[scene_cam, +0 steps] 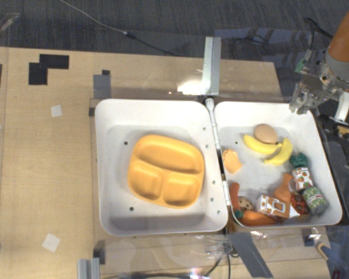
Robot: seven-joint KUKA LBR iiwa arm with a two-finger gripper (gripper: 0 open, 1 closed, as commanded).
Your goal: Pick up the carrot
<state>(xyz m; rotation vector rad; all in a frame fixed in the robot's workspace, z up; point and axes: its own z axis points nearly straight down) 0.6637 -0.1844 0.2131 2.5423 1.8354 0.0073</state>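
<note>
The carrot (257,217), orange with a green end, lies along the front wall of the right bin (314,133), partly under a small carton (273,206). My gripper (304,104) hangs over the far right corner of that bin, well behind the carrot and above the bin's rim. Its fingers point down, stand open, and have nothing between them.
The right bin also holds a banana (271,150), a brown bun (266,133), an orange wedge (232,161), two small cans (309,190) and other toy food crowded around the carrot. A yellow divided plate (166,170) sits in the left bin (113,156).
</note>
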